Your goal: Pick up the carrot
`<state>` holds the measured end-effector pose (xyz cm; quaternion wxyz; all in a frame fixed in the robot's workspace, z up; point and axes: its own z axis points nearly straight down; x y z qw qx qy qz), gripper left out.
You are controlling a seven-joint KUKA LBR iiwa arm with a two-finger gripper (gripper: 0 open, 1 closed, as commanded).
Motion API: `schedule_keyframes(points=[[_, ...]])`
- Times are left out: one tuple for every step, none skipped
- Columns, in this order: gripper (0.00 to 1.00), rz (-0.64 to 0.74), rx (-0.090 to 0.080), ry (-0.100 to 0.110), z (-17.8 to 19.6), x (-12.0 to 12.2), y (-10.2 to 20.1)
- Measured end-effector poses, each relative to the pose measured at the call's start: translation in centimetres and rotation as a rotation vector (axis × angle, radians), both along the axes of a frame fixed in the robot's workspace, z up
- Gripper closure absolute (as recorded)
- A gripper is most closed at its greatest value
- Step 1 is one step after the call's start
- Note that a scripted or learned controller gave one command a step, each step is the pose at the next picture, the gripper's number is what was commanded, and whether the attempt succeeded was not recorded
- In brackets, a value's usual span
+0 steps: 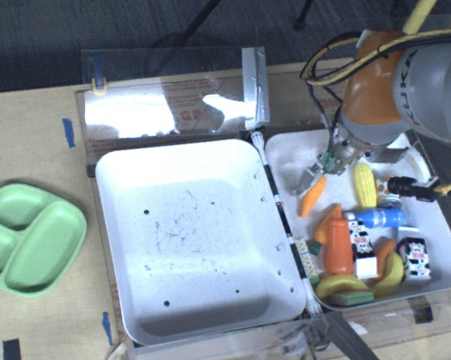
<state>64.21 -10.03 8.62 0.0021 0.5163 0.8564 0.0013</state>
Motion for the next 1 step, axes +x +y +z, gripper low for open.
schedule_keyframes(points=[[1.0, -0.003, 0.0, -0.008, 1.26, 0.21, -0.13]])
